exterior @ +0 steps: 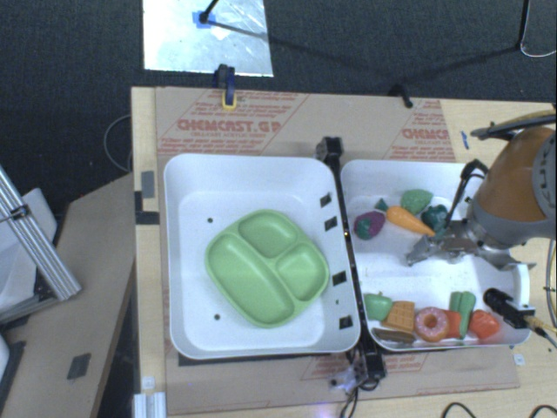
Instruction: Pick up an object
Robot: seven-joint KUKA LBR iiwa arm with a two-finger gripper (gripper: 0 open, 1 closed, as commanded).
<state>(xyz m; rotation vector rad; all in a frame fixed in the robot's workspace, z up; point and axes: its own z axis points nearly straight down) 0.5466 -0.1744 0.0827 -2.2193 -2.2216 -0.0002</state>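
while the grey arm with its orange band leans in from the right, its two-finger gripper sits low over the bare middle of the right-hand shallow white bin, metal fingers pointing left. whether those fingers are parted or closed, i cannot tell from up here, and nothing shows between them.

just above the gripper lies the orange plastic carrot, slanting down to the right, its tip close to the wrist. left of it, the purple toy eggplant with a green cap rests near the bin's left wall. behind the carrot sits a green leafy toy vegetable, with a darker teal piece beside it, partly tucked under the arm.

along the near wall of that bin there's a row: a green toy pepper chunk, a tan waffle-like square, a pink-frosted toy doughnut, a pair of green upright pieces and a red toy tomato. all well apart from the gripper.

over in the left-hand white bin, a pale green plastic divided plate lies flat, three compartments showing.
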